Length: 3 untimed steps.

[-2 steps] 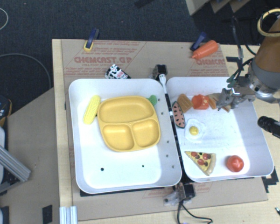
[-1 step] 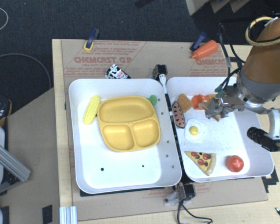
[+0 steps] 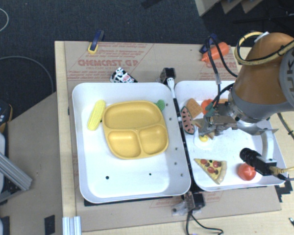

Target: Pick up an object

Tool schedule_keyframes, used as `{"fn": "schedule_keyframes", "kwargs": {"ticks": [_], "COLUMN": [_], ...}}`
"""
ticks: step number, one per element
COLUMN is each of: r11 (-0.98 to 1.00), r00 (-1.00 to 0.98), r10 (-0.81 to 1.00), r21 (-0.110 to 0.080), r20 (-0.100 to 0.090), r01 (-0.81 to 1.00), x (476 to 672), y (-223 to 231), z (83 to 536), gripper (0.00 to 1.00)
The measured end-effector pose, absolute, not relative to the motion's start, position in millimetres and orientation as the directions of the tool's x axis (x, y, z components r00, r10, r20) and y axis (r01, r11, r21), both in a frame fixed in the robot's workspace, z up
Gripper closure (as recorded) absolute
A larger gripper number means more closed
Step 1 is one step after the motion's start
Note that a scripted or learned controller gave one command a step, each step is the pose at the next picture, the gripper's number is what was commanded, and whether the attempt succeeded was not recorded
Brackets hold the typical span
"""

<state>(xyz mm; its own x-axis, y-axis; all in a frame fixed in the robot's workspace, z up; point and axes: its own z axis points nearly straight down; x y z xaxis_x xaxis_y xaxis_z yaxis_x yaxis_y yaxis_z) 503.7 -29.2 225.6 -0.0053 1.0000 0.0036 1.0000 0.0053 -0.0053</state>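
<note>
My gripper (image 3: 209, 127) hangs low over the right bin (image 3: 230, 180), near its left-middle part. Its dark fingers sit among toy food: a brown bread-like piece (image 3: 193, 107), a watermelon slice (image 3: 187, 121) and a small yellow-and-white piece (image 3: 204, 138) just beneath the fingertips. A pizza slice (image 3: 211, 168) lies toward the bin's front. A red tomato (image 3: 246, 171) rests at the front right. An orange piece (image 3: 207, 103) peeks out behind the gripper. Nothing is visibly held between the fingers.
The left bin (image 3: 88, 170) holds a yellow divided tray (image 3: 135, 129), a corn cob (image 3: 96, 114) on its left and a green bit (image 3: 160, 104) at its back right. The arm's orange band (image 3: 264, 65) looms over the right bin's back right.
</note>
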Motion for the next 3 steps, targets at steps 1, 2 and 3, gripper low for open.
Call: {"fn": "schedule_keyframes", "kwargs": {"ticks": [1, 2, 3], "r11": [0.005, -0.001, 0.000], "r00": [-0.005, 0.001, 0.000], "r10": [1.000, 1.000, 1.000], "r21": [-0.006, 0.002, 0.000], "r20": [0.003, 0.000, -0.001], "r01": [1.000, 1.000, 1.000], "x": [485.1, 478.9, 492.6], "y": [15, 5, 5], "z": [214, 231, 216], "gripper": [1.00, 1.00, 1.00]}}
